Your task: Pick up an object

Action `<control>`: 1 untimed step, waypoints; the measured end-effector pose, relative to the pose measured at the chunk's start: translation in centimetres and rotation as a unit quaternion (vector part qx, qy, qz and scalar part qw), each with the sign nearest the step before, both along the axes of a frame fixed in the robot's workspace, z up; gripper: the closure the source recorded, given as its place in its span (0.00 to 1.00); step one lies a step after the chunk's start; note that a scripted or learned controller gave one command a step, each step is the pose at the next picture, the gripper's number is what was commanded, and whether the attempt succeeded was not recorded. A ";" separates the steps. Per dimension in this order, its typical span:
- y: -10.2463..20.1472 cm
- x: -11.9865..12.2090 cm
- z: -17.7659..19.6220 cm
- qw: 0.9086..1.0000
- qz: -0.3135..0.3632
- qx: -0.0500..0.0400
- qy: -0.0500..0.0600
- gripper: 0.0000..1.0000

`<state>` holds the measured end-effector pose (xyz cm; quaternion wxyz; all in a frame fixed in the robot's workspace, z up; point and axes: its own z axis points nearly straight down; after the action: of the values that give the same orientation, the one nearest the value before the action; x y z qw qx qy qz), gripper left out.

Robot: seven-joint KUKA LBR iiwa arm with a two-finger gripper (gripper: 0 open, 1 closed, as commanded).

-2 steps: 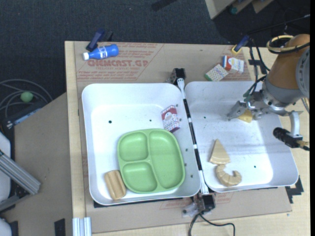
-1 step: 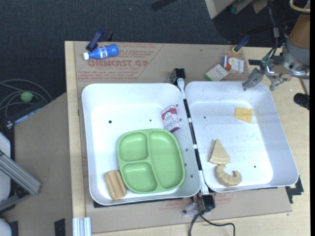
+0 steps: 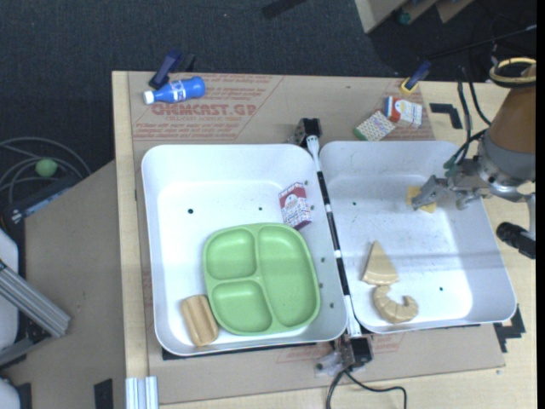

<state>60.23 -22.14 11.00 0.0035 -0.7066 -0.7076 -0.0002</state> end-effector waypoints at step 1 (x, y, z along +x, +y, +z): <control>0.7 4.9 -2.6 1.000 0.002 0.002 -0.002 0.00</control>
<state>65.09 -21.48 8.45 0.0035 -0.7055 -0.7087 -0.0033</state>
